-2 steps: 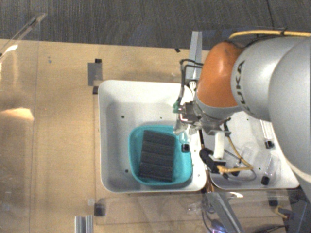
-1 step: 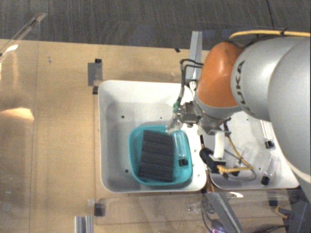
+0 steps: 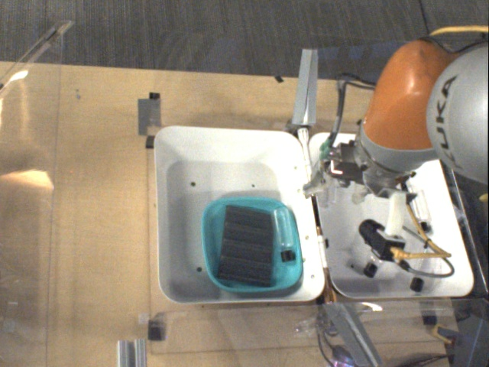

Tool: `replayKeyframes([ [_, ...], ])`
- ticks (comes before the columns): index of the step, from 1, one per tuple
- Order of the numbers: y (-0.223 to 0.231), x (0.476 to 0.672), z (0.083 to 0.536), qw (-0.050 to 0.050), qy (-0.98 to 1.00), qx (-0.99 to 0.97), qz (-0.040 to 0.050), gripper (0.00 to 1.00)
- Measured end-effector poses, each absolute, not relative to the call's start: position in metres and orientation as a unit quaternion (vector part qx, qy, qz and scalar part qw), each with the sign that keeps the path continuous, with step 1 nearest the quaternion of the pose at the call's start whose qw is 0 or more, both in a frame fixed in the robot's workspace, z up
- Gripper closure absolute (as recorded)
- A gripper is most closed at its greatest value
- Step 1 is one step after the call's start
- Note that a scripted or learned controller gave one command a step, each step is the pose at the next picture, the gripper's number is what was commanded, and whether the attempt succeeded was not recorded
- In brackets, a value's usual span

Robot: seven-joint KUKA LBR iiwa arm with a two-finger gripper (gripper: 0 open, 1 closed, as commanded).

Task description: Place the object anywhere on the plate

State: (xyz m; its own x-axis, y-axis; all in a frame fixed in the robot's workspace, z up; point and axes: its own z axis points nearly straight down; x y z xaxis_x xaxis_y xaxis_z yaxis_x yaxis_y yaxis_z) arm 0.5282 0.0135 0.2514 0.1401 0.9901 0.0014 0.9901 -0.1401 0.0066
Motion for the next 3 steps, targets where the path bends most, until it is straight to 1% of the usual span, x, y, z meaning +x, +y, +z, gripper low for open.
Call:
replayKeyframes([
  [1,-0.092,0.491,0.325,0.004,0.655,0.756,0.0034,0.00],
  [2,-0.168,0.489,0.438,0.006,0.640,0.768,0.0036,0.00],
  [3,-0.200,0.489,0.437,0.005,0.599,0.801,0.0028,0.00],
])
